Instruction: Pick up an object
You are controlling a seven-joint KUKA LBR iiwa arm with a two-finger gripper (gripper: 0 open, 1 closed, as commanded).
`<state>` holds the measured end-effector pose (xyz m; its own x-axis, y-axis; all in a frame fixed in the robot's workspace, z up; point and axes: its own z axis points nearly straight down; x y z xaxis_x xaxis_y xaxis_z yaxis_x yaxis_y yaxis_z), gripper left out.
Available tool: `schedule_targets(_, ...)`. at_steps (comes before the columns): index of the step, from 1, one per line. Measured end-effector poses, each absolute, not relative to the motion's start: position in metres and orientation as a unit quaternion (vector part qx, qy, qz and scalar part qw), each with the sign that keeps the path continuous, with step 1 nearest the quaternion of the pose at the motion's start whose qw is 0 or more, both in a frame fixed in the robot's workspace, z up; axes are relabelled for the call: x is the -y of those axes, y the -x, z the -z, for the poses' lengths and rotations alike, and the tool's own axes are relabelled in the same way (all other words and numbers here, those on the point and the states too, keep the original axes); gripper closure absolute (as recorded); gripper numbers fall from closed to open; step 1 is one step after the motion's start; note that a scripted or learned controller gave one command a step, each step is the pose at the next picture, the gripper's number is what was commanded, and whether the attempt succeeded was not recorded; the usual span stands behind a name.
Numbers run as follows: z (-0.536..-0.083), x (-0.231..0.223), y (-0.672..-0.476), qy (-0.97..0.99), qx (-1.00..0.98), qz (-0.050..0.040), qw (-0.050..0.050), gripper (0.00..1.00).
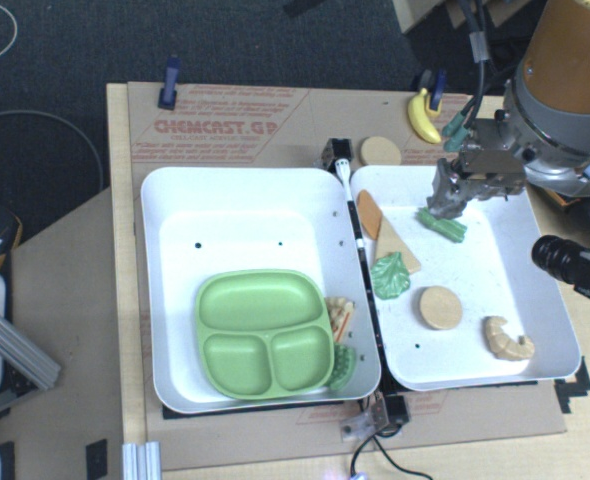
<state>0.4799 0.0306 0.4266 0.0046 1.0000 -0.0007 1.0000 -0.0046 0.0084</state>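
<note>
Gripper (445,206) low in right bin (545,268), over one end of the green piece (445,227) near the far wall. Cannot tell its state. Judged step: grasp attempt. Next: confirm a firm hold, then lift straight up.
</note>
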Motion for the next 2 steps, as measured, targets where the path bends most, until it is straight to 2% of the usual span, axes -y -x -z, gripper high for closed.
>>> schedule_targets(1, -0.299, -0.01, -0.5, -0.709, -0.705, 0.0054, -0.004, 1.0)
schedule_targets(2, -0.378, -0.042, -0.48, -0.706, -0.709, -0.0037, 0.002, 1.0)
